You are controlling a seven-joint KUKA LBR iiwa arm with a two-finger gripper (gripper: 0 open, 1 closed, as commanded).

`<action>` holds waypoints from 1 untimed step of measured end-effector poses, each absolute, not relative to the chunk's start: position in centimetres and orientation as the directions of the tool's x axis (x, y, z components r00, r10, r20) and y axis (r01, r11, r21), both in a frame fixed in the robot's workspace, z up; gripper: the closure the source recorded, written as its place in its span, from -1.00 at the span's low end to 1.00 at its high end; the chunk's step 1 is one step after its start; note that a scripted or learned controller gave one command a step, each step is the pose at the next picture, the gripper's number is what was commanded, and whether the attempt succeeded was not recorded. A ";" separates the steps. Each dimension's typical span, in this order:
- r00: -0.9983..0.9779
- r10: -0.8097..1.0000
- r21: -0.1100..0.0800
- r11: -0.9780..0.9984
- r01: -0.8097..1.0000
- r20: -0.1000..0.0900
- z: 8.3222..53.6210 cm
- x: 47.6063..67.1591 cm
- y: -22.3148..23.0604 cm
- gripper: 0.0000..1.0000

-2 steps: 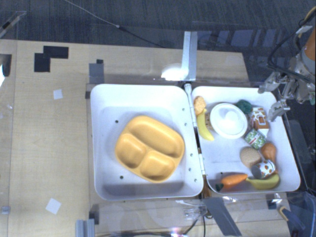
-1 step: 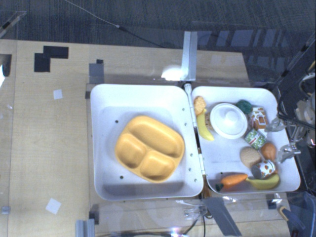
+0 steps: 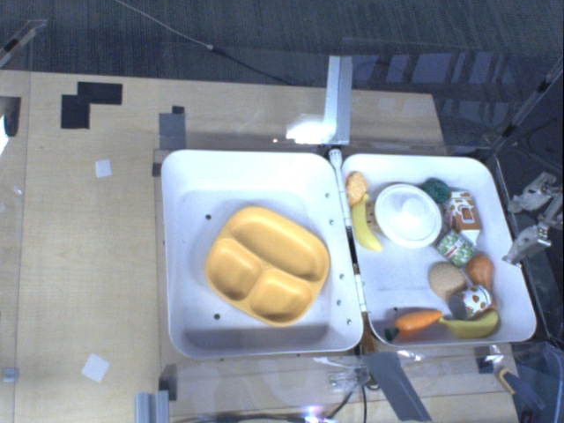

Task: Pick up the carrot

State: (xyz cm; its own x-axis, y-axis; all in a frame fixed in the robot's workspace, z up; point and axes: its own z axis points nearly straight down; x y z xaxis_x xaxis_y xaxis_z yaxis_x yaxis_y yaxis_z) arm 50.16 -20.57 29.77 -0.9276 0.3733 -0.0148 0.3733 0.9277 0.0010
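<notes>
The small orange plastic carrot [image 3: 418, 322] lies in the right-hand shallow white bin [image 3: 515, 271], near its front wall, below the round white bowl [image 3: 408, 212] and touching the stem end of a yellow banana [image 3: 471, 326]. The metal two-finger gripper [image 3: 534, 218] sits to the bowl's right, past the bin's rim; whether it is spread or pressed together I cannot tell. A yellow divided plate [image 3: 267, 263] lies to the bowl's left, in the other bin.
</notes>
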 end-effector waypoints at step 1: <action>-0.728 0.685 0.003 0.728 0.685 -0.008 26.3 48.9 -20.6 -1.00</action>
